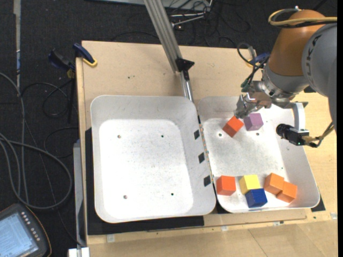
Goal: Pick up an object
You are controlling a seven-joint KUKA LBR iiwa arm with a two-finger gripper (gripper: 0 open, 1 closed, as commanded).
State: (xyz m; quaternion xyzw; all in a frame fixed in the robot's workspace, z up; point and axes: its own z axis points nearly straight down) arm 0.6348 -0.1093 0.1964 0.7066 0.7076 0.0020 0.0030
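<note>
Gripper (245, 111) is hovering over orange cube (233, 127) beside purple cube (253, 121) (right bin (305, 170)); approach step, claw state unreadable, descent needed.

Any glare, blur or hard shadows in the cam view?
Camera view: even overhead light, soft short shadows under the blocks; right bin reads bright but speckle stays visible; slight softness around the pincer; dark floor underexposed.

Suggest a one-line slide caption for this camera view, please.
KUKA arm's tool poised over orange cube and purple cube in right bin.
</note>
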